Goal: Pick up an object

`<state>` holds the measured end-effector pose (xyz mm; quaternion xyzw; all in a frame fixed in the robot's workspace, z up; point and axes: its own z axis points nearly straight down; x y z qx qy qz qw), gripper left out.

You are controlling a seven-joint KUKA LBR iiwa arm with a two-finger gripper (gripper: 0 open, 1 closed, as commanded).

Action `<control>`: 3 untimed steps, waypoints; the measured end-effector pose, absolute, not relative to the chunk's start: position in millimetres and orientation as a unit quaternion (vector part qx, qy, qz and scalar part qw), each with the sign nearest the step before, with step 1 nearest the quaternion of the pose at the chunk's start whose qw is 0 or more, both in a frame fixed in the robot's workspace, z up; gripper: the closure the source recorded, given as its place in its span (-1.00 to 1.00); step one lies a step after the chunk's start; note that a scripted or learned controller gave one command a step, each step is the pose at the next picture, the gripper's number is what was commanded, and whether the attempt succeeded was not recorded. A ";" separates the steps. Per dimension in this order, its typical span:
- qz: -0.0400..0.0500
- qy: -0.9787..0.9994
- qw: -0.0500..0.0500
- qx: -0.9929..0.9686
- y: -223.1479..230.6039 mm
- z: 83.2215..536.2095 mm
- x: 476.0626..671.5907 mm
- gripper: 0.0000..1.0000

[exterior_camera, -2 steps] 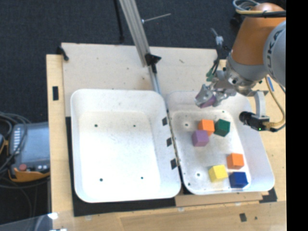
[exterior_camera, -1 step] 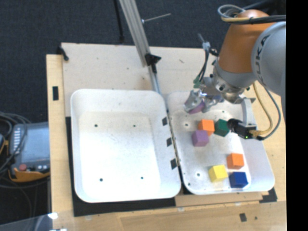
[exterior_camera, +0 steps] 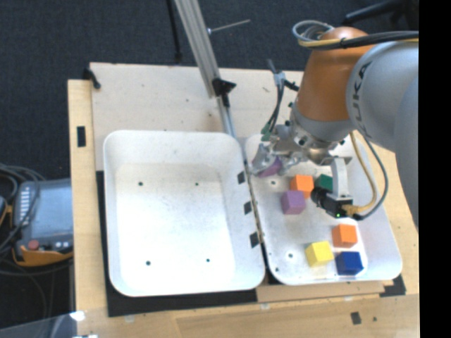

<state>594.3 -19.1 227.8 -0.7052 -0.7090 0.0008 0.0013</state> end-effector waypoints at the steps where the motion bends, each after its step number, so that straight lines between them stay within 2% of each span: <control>1: 0.001 -0.709 0.001 -0.705 30.7 222.7 580.5 1.00; 2: 0.000 -0.710 0.002 -0.705 68.5 232.0 559.9 1.00; 3: 0.001 -0.707 0.002 -0.707 65.9 231.4 560.5 -1.00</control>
